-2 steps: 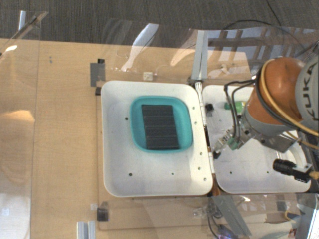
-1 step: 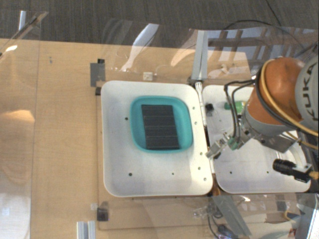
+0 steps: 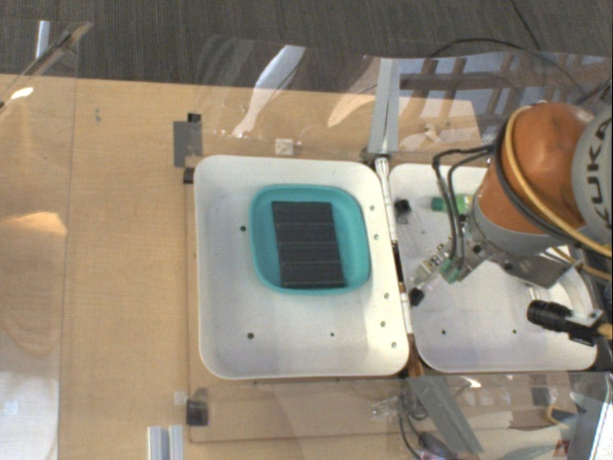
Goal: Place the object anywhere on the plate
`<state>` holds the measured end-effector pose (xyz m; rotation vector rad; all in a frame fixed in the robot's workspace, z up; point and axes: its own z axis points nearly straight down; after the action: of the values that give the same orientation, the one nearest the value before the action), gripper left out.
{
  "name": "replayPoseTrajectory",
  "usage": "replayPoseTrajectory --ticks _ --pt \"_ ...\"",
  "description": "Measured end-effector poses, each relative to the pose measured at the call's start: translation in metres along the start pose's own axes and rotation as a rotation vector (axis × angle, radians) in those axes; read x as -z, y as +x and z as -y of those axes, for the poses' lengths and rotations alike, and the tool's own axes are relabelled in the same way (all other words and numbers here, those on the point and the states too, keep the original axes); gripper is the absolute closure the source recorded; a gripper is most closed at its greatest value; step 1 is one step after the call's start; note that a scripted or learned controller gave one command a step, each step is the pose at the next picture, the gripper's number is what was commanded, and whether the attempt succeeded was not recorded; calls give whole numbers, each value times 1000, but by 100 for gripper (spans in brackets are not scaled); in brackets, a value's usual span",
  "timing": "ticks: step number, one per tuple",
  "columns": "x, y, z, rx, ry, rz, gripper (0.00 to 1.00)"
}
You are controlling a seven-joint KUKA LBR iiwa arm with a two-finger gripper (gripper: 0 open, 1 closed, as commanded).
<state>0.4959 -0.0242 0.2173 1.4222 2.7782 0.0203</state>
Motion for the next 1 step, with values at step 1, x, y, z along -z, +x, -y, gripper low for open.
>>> replayPoseTrajectory --ticks 1 --pt "0 0 0 0 0 0 0"
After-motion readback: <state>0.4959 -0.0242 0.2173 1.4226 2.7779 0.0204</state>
